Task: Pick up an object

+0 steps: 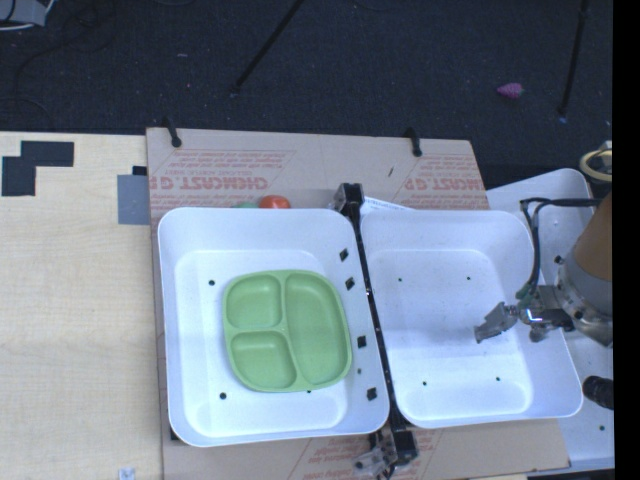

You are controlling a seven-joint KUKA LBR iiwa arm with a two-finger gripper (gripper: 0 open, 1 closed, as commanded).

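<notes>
A light green divided plate (pixel 288 330) with three compartments lies flat in the middle of the left bin (pixel 190 268). My gripper (pixel 515 326) hangs over the right side of the right bin (pixel 450 238), far from the plate. Its fingers (pixel 492 324) stand apart, open, with nothing between them. The arm comes in from the right edge, with its orange band partly in view.
A small red-orange object (pixel 274 203) and a bit of green (pixel 245 205) peek out behind the far rim of the left bin. A black divider (pixel 365 308) runs between the bins. Cardboard (pixel 310 173) lies under both bins, and wooden bench surface spreads to the left.
</notes>
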